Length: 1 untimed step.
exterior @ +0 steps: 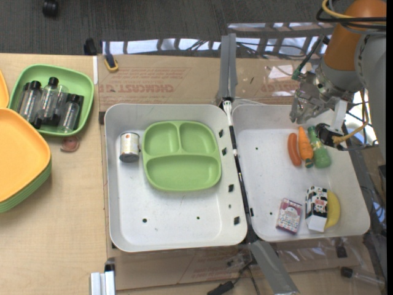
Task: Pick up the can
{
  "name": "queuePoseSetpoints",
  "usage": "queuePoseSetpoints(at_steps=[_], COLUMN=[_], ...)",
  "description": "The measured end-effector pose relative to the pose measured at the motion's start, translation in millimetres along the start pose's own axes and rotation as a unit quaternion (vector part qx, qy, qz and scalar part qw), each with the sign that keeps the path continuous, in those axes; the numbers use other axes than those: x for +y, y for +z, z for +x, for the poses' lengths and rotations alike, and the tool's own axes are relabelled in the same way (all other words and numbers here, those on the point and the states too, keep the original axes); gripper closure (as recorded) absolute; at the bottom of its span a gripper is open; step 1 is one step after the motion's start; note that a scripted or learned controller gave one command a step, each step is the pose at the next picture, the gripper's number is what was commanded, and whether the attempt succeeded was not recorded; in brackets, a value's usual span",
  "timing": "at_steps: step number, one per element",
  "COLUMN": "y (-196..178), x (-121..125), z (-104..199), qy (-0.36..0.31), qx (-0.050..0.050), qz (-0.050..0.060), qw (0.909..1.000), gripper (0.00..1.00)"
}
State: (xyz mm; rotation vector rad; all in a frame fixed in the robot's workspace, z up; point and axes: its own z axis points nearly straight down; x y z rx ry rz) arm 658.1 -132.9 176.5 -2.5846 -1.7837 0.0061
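Approach step, nothing grasped: left bin (116, 226) with green divided tray (182, 154) and can (129, 147) lying just beside its left edge, gripper (305, 112) far off over right bin (264, 165), claw state impossible to tell, long leftward traverse needed; "CHEMCAST" mirrored on cardboard (147, 86).

The orange plates (21, 158) are cut off by the left edge. The arm (353, 35) runs off the right edge. The gripper (305, 110) is too small and blurry to see well. The bottles (49, 103) look tiny, labels unreadable.
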Motion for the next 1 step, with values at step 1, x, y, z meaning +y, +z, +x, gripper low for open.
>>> queuePoseSetpoints(at_steps=[1], y=[-57.0], x=[-6.1], z=[-36.6], qy=[-0.05], qx=[0.0], qz=[-0.001], qw=[0.9988], gripper=[1.0])
